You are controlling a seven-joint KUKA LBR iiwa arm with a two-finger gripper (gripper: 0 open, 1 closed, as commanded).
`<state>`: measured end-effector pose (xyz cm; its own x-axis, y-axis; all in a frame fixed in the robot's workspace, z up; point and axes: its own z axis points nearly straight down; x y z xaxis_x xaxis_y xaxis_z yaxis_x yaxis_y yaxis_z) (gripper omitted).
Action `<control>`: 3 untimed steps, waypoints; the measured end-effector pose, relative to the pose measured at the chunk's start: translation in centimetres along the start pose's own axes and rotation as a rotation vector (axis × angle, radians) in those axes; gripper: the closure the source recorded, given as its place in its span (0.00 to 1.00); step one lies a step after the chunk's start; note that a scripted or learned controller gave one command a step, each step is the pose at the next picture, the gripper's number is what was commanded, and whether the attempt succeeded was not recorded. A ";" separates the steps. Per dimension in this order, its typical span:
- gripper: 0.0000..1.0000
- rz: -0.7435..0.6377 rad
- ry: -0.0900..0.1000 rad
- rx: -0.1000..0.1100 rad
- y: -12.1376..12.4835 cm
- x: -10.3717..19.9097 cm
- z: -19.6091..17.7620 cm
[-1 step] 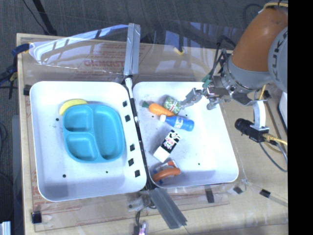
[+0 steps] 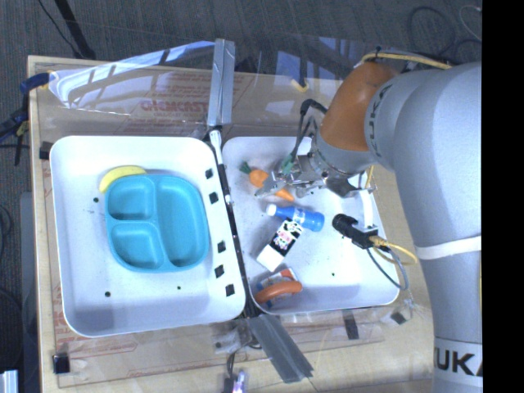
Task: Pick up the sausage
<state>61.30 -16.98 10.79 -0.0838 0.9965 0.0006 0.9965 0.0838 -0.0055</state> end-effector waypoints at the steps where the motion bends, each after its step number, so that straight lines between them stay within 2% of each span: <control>1: 0.00 -0.007 0.000 -0.003 2.0 -0.2 1.6; 2: 1.00 -0.013 0.000 -0.002 2.1 -0.1 0.6; 3: 1.00 0.155 -0.001 -0.003 0.6 2.3 -7.6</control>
